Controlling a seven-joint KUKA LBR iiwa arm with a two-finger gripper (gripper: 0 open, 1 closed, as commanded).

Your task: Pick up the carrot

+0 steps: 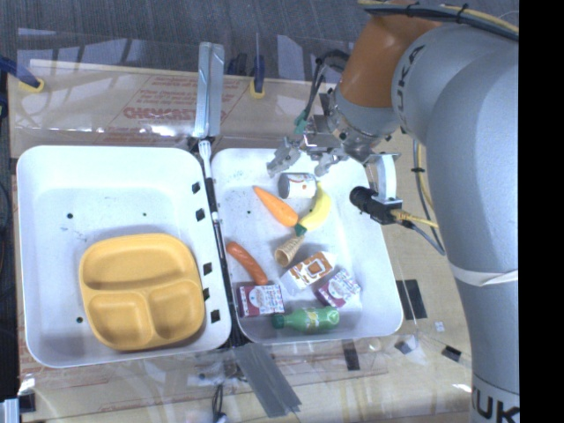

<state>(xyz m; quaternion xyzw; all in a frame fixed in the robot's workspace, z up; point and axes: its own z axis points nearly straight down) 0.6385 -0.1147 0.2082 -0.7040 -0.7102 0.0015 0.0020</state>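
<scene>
The carrot (277,205) lies loose on the floor of the right-hand bin (374,271), a little above the frame's centre, its pointed end toward the upper left and its broad end touching the green tip of the banana (316,211). Nothing has hold of it, so the pick itself is not yet done. The gripper (304,154) hangs over the upper part of that bin, above and slightly right of the carrot; its two fingers look spread apart with nothing between them, though at this slant they are small against the white wall and I would not swear to how wide the gap is. A small grey and white can (298,184) stands just below the fingers, between them and the carrot. What is left, by my judgement, is nearly all of the task: shifting over the carrot's middle, descending, closing and lifting. The crowding matters, since the can and banana both sit close beside the target. Lower in the bin lie a sausage (247,262) and a green bottle (308,319), well clear; the left bin (53,183) holds a yellow tray (141,291).
</scene>
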